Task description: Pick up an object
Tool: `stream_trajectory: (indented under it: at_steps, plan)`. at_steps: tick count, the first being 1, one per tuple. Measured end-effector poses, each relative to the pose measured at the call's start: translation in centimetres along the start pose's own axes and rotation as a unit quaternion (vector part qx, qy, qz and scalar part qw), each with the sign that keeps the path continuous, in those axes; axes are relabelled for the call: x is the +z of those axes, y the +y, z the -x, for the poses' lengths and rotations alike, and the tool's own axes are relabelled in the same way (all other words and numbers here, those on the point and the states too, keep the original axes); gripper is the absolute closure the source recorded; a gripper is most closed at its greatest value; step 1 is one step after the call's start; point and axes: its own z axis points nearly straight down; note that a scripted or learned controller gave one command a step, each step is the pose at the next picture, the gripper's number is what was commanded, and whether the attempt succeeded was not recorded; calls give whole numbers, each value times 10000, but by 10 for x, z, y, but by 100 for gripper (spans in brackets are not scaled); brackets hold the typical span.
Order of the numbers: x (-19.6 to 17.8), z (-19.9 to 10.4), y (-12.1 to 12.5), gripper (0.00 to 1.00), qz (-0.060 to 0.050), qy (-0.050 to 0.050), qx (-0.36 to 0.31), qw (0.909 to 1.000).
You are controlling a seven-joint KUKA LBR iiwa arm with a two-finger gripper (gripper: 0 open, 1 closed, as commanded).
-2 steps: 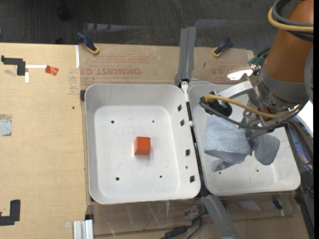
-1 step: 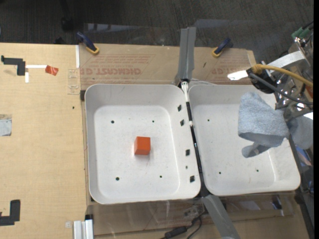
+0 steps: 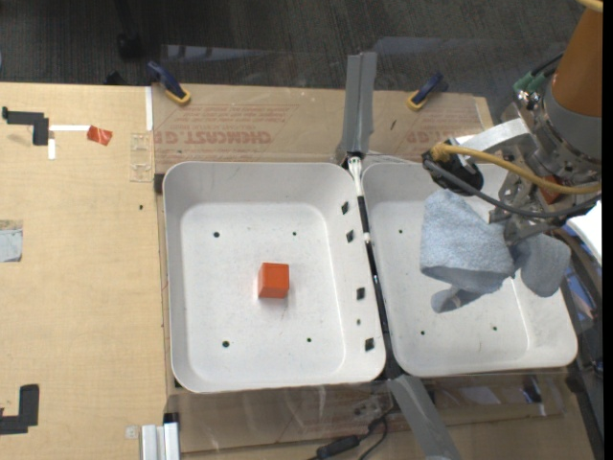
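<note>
A grey cloth (image 3: 465, 245) is in the right bin (image 3: 479, 353). It is bunched and pulled up towards its right side, with a dark shadow under its lower edge. My gripper (image 3: 522, 230) comes down from the upper right and is shut on the cloth, which spreads out to both sides of the fingers. A small orange-red cube (image 3: 274, 281) lies alone near the middle of the left bin (image 3: 201, 353), far from the gripper.
The divider between the bins (image 3: 364, 247) carries small black clips. A yellow cable and black hose (image 3: 460, 166) loop off the wrist over the right bin's back edge. Cardboard and a wooden board (image 3: 67, 257) lie behind and to the left.
</note>
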Motion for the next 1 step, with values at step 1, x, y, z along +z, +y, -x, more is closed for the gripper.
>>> stream_trajectory:
  at_steps: [1]
  plan:
    - [-37,24,87,100,-3,-8,-1310,9914]
